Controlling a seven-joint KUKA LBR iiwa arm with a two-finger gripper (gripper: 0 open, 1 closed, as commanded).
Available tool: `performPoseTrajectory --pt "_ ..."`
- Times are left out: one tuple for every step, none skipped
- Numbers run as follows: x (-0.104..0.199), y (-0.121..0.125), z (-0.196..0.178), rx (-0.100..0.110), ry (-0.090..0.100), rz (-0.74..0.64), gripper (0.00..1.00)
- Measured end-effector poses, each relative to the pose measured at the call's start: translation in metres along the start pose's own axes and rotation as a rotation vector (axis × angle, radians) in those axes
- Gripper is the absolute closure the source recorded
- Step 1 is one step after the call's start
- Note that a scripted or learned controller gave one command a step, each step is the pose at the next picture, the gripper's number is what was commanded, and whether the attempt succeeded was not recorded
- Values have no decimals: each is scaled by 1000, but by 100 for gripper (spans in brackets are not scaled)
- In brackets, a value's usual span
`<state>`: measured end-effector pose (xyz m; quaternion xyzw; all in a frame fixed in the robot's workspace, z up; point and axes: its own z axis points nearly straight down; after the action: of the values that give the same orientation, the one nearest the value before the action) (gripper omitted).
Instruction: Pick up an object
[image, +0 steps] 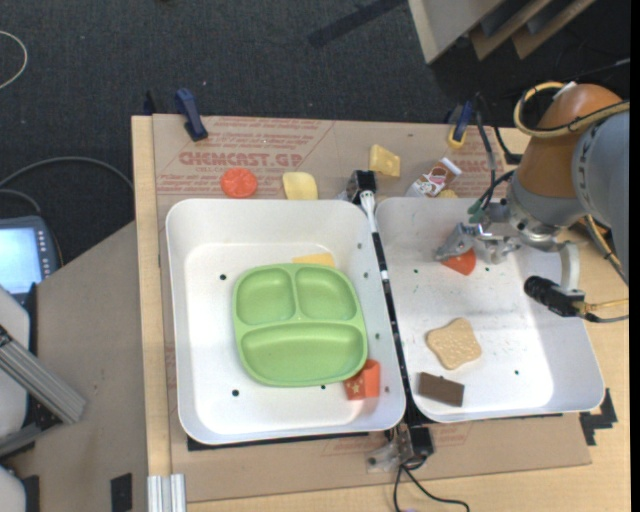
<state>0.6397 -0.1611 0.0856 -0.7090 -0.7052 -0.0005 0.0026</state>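
Orange block sits right under my fingers; can't tell their spread, so it might squirt sideways.

Both bins, the left bin and the right bin, look like smooth white plastic with a faint sheen, the right one speckled with dark grit. The green tray is matt plastic, moulded and even. Under them lies a sheet of brown cardboard, dull and printed in red, on a pale wooden-looking bench. The toast has a rough, grainy, crumb-like face; the brown block beside it is flat and matt. The arm wears an orange band, glossy and catching light, over smooth grey casing. The gripper shows bare grey metal. The floor is dark, coarse carpet.
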Motion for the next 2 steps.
performPoseTrajectory --pt "1 2 -16 -6 -6 -5 100" --pt "1 2 -15 -5 -6 -5 0"
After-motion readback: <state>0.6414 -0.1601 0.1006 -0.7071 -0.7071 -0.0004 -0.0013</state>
